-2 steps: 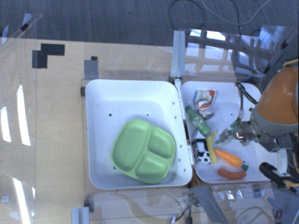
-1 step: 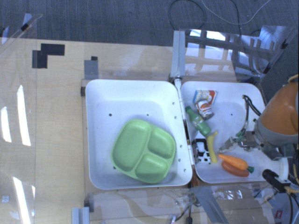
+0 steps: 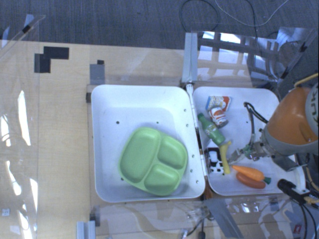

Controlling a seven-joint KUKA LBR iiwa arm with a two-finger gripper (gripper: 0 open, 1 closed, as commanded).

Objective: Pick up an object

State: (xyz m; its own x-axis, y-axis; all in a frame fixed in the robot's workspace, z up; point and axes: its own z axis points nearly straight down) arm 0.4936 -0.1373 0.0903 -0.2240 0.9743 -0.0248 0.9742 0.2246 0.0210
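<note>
Wood-look bench (image 3: 45,148) with two shallow white bins side by side; dark carpet behind, loose cables at the top right. Left bin (image 3: 107,103) holds one green divided plate (image 3: 154,161), three compartments, sitting toward the front and tilted slightly against the bin floor. Right bin (image 3: 261,101) has all the small stuff: a crumpled red-and-white can (image 3: 218,110) near the back, a green bottle (image 3: 211,129) lying on a slant just in front of it close to the divider, a banana (image 3: 226,157) below that, a small black-and-white box (image 3: 214,163) against the left wall touching the banana, and two carrots (image 3: 250,176) lying together at the front, orange with green tips. Arm (image 3: 294,123) comes in from the right, orange band over the right edge of that bin. Gripper (image 3: 249,152) is down low in the right bin, just above the carrots and right of the banana; can't tell how wide it's set, and nothing visibly sits between the tips.
</note>
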